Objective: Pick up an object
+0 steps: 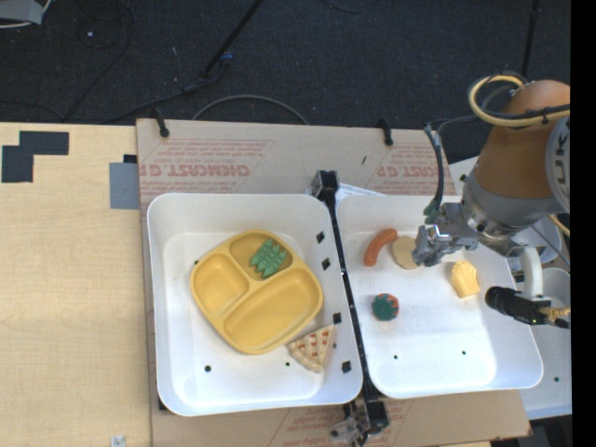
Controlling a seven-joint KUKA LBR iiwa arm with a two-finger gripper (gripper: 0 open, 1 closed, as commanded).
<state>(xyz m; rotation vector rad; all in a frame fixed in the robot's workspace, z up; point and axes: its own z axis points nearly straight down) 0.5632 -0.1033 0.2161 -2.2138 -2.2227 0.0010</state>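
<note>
The arm is reaching in from the right, its orange band and grey wrist covering the far right corner of the right bin (466,366), and part of the arm is running off the frame's edge. The gripper (428,250) is sitting low over that bin, right at a pale tan round piece (404,253), which it is partly hiding; whether its fingers are spread or closed cannot be made out, and nothing is visibly sitting between them. Just left of the round piece an orange-red sausage (379,246) is lying at a slant. A yellow chunk (464,278) is lying near the gripper's right, and a small red and green ball-like toy (386,306) is resting nearer the bin's middle. In the left bin (177,361) a yellow divided plate (256,296) is holding a green leafy item (269,258) in one compartment, while a waffle-patterned wedge (313,346) is lying just beside the plate's near edge.
</note>
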